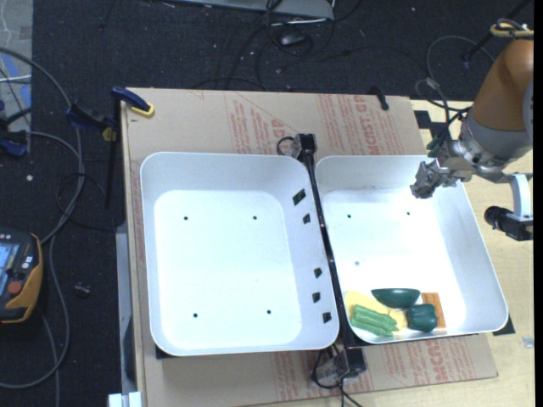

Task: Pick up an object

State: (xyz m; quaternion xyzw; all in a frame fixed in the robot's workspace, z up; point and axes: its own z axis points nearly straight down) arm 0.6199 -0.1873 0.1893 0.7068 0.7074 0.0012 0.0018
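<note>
The tabletop (221,117) is a sheet of brown cardboard with red printed letters, and it carries two shallow white bins side by side. The left bin (170,176) has only small dark dots on its floor. In the right bin (462,227), all the objects lie together in the near corner: a dark green bowl-like piece (396,296), a light green ridged object (373,320), a teal block (422,317), a pale yellow piece (358,300) and an orange piece (433,300) (partly hidden behind the others). The claw (423,185) hangs over the far right part of this bin, well apart from the objects; I cannot tell if it is open or closed. Around the tabletop is a dark floor (68,49) with loose cables, a blue clamp (131,101) at the far left corner, and a yellow-black device (19,276) on the left.
</note>
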